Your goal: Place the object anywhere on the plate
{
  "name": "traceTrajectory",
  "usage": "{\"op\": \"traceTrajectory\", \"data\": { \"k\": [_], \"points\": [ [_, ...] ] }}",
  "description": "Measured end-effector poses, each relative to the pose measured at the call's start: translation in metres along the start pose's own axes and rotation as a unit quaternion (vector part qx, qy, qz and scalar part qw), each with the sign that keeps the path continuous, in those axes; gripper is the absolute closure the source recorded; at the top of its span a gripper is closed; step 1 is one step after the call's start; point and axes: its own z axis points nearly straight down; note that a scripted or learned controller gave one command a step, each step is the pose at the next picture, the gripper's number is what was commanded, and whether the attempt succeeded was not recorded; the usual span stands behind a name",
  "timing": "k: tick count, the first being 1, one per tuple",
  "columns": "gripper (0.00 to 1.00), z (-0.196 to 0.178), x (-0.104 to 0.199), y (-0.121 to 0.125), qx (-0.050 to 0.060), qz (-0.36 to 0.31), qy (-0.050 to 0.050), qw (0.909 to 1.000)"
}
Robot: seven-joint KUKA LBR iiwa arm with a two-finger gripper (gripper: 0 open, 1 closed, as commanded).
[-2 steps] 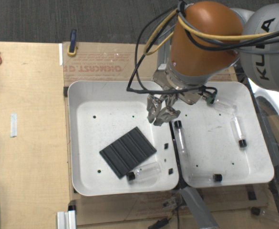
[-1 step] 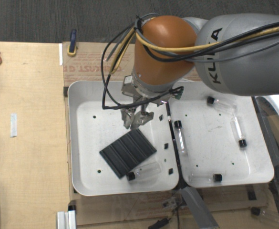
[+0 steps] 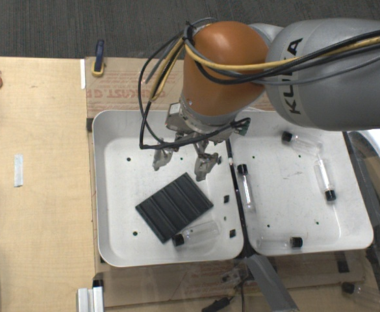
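Clear vial [image 3: 198, 233] lying in the left bin [image 3: 112, 194], touching the near corner of the black ribbed plate [image 3: 174, 206], faint and hard to make out, my gripper [image 3: 181, 162] just beyond the plate's far corner, fingers spread, holding nothing, wrist hidden under my orange band [image 3: 225, 64].

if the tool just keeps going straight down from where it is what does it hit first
Probably the upper edge of the dark ribbed plate in the left bin; the tool hangs open just above it, though depth is hard to judge.

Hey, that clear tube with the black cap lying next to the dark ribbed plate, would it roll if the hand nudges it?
Probably. The clear tube looks round and lies flat on the left bin floor, so a sideways nudge would likely roll it. It looks smooth, perhaps slippery. The ribbed plate beside it might stop it.
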Motion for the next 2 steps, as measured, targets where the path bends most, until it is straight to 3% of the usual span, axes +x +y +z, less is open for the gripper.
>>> {"op": "traceTrajectory", "data": {
  "k": [1, 2],
  "points": [
    [0.00, -0.026, -0.076, -0.041, 0.002, 0.126, -0.001, 0.9921],
    [1.00, -0.036, -0.075, -0.044, 0.003, 0.130, -0.004, 0.9915]
  ]
}}
